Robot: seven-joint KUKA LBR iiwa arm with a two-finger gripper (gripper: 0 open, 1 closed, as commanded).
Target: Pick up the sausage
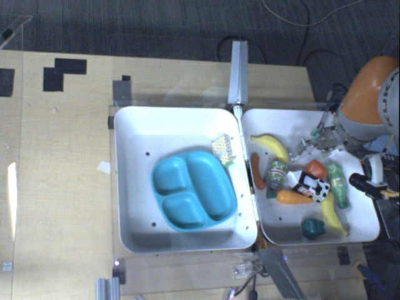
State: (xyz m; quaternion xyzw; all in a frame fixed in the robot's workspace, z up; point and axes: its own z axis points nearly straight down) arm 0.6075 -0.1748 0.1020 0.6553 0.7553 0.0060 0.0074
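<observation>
Two shallow white bins sit side by side on the pale wooden tabletop [62, 186]. The long reddish-brown sausage [256, 170] lies in the right white bin [369, 233], tight against the wall it shares with the left white bin [128, 167]. The grey arm with the orange band [369, 102] hangs over the far right of that bin, well apart from the sausage. I cannot tell how the jaws stand — they are too hard to make out.

To do this step well, I think the arm should cross the bin to the sausage and come straight down over its middle. The wall is very close, so the grip should close across the thin side, with care not to bump the wall.

Next to the sausage stands a small green-and-white bottle [275, 175]. Past it lie a yellow banana [270, 145], an orange carrot [294, 197], a black-and-white toy cow [312, 186] and a dark teal round thing [313, 227].

The left bin holds a blue plastic tray with three parts [194, 189] — and a small yellowish netted thing [222, 147] by the wall.
</observation>
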